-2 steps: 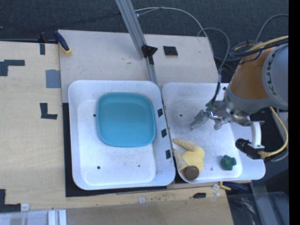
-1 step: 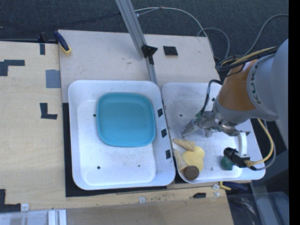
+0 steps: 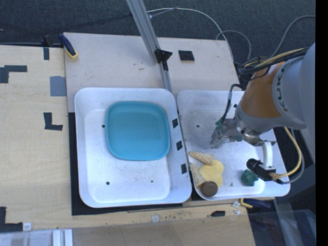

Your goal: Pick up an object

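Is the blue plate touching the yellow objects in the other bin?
Apart. The camera view shows the blue plate in the left bin, the yellow objects beyond the bin walls.

Single fixed cam sitting above the light wooden bench [image 3: 118, 60], looking down slantwise, framing both shallow white bins [image 3: 87, 152].

Light is even and fairly bright, with a cool bluish cast. The white bins [image 3: 128, 196] left of the gripper [image 3: 220, 137] glare softly, nearly washed out. A faint shadow lies under the gripper. Focus is soft throughout; fine detail is grainy, and the floor beyond is dim.
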You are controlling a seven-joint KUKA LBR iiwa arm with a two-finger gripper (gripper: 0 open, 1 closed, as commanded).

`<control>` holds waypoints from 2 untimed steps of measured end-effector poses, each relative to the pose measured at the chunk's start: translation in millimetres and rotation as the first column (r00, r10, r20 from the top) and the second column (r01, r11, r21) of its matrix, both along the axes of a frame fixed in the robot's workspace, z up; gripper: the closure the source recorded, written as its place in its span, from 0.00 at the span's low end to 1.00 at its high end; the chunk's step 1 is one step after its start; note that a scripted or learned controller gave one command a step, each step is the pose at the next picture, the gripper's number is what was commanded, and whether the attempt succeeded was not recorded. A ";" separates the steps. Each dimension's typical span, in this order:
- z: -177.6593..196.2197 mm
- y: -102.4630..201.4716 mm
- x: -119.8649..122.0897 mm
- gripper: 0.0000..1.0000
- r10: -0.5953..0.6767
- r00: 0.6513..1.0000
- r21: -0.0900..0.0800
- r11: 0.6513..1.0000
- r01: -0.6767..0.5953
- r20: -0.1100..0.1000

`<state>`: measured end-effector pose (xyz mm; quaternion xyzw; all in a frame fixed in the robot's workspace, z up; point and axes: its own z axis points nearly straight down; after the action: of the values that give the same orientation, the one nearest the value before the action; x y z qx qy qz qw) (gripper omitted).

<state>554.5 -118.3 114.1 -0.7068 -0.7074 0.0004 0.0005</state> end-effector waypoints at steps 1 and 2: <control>59.8 6.0 4.1 1.00 0.000 1.000 -0.001 1.000 0.000 0.005; 112.2 5.9 15.0 1.00 0.000 1.000 -0.001 1.000 0.000 0.005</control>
<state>569.5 -112.4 226.3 -0.7069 -0.7073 -0.0011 -0.0014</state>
